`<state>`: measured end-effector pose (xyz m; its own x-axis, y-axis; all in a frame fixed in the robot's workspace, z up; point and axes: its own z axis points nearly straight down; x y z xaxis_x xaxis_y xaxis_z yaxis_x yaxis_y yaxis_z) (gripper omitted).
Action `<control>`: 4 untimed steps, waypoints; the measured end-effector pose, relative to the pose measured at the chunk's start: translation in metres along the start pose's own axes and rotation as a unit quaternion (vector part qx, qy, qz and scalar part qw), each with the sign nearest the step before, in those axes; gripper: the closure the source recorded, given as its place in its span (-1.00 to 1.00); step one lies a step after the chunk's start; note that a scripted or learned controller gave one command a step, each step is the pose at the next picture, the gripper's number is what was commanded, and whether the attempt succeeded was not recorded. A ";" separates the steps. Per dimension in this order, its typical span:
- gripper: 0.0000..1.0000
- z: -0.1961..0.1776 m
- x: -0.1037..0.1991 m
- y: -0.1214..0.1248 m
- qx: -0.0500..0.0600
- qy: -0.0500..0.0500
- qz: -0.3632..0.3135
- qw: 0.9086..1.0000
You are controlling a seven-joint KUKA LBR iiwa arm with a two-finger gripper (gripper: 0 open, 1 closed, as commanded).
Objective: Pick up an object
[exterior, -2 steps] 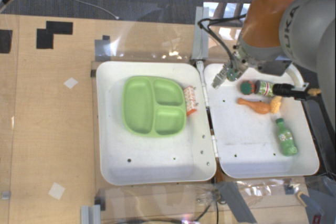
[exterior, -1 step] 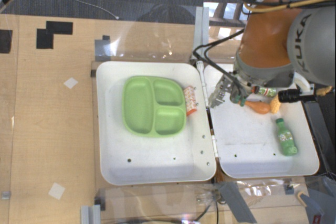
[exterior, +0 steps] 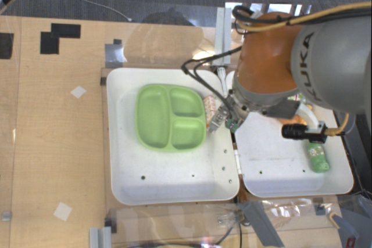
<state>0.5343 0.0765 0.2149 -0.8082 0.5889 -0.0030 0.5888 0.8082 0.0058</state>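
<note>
Grey arm (exterior: 331,61) (lettered KUKA): its gripper (exterior: 224,118) hung at the shallow white left bin's (exterior: 174,186) right wall, just beside the lime-green three-compartment plastic plate (exterior: 170,118) lying inside; its grip state could not be told.

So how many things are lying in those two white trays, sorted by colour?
Green: 2, the divided plate in the left bin and a small bottle-like thing in the right bin.
Pale pinkish: 1, a small item beside the plate, close to the hand.
Total: 3 that I can make out; the arm hides part of the right bin.
</note>
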 end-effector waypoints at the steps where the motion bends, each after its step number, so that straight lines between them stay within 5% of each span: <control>1: 1.00 0.030 0.047 -0.016 0.002 0.001 0.262 0.965; 2: 1.00 0.010 0.092 0.045 0.002 0.001 0.388 0.922; 3: 1.00 0.028 0.115 0.085 0.003 0.000 0.520 0.854; 4: 1.00 0.038 0.096 0.116 0.004 -0.001 0.732 0.681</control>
<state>0.5250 0.2272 0.1769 0.6460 0.7633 -0.0014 0.7633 -0.6460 -0.0003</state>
